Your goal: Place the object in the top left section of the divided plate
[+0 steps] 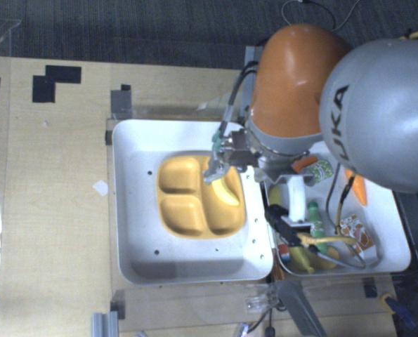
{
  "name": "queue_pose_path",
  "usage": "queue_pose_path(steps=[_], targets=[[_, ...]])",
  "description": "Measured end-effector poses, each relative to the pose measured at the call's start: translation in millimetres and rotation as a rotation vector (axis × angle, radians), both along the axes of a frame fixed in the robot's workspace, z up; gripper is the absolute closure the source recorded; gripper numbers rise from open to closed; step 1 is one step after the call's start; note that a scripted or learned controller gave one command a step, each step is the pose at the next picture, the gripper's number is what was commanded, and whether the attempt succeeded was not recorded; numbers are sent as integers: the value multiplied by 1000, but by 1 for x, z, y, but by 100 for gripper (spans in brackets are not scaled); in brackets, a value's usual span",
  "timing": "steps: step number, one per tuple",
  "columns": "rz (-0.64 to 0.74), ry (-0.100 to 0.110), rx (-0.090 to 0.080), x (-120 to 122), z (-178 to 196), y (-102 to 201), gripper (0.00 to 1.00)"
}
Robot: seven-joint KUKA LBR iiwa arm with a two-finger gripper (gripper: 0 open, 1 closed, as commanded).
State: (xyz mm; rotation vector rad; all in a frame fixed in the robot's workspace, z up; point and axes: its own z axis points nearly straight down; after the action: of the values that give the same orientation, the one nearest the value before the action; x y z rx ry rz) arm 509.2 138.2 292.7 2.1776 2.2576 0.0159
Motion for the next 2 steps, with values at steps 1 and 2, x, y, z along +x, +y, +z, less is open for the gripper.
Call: queue_pose_path(steps=[1,2], targets=[[4,-4,1,1,11,1,100],[-249,9,-1,2,32,35,100]])
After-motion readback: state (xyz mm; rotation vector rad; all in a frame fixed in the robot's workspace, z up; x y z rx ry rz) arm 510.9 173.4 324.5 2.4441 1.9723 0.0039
